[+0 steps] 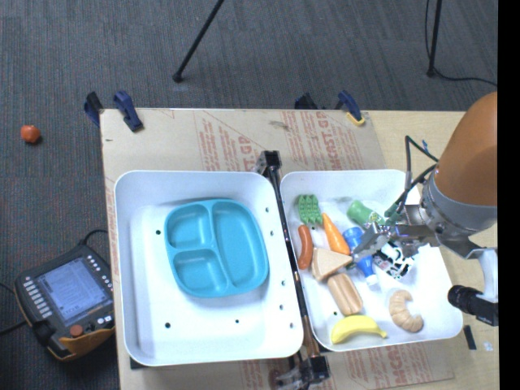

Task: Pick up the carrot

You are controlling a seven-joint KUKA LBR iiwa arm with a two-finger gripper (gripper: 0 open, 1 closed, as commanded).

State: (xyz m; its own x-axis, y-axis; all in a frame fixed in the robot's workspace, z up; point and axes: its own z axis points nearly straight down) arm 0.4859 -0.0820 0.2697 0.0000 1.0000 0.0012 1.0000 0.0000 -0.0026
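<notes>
One claw (372,246) hangs low over the right bin (431,181), among the toy food; whether it is apart or together I cannot tell, and nothing visibly sits in it. The carrot (334,234) lies just to its left, orange and pointing up-left, between a green block (308,209) and a blue piece (353,238). A sausage (305,246) and a bread wedge (330,263) crowd beside it, so a clean approach looks tight. Farther out lie a hot dog bun (345,293), a banana (358,329) and a croissant (405,310). The left bin (134,218) holds a blue tray (217,247).
</notes>
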